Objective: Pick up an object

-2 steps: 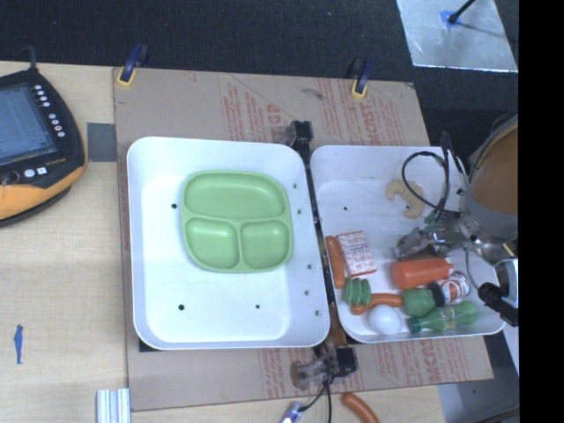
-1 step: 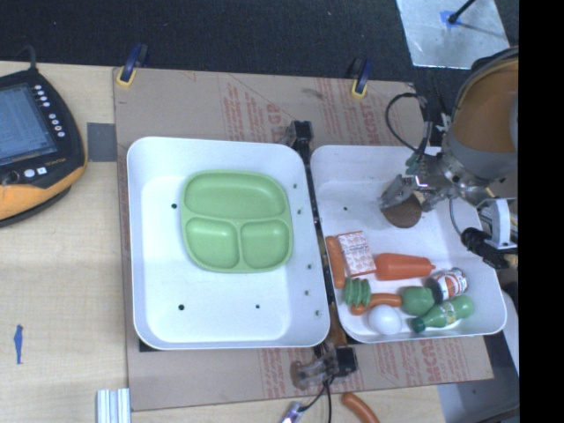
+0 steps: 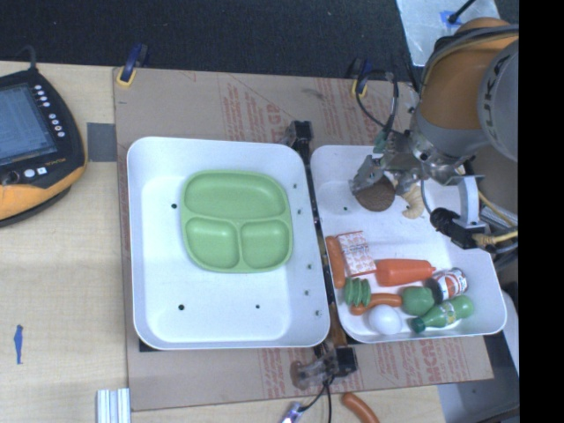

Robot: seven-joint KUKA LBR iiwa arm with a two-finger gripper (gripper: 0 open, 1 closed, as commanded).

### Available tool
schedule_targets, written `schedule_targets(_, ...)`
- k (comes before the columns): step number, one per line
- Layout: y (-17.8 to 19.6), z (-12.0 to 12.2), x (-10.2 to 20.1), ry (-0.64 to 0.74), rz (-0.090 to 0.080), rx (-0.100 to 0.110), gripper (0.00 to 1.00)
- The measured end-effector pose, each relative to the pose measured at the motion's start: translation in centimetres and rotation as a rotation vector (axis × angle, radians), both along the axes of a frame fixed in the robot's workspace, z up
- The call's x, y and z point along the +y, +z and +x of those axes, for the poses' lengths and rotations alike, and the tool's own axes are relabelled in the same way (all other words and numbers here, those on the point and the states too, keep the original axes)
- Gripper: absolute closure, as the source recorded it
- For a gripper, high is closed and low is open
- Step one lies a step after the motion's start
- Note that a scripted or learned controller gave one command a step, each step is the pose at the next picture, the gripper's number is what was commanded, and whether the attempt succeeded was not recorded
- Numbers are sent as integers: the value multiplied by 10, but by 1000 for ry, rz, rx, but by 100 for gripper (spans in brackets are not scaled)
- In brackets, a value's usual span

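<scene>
Gripper (image 3: 381,183): low in the right bin (image 3: 335,170), upper end; grip impossible to tell.
Brown object (image 3: 377,197): just under it.
Progress: seemingly nothing lifted yet.
Remaining: grasp and raise one object.

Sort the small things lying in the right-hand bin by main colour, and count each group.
Orange: 3, the big carrot, the small carrot with a green top, the long stick
Green: 2, the round piece, the bottle
White: 2, the egg, the printed packet
Brown: 1, the lump under the gripper
Mixed: 1, the can
Total: 9
</scene>
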State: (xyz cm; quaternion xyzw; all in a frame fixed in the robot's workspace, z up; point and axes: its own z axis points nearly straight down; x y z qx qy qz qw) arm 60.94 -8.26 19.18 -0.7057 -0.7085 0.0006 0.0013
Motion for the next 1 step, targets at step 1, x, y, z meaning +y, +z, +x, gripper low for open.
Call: schedule_targets(1, 46, -16, 55, 0, 0, -1, 100)
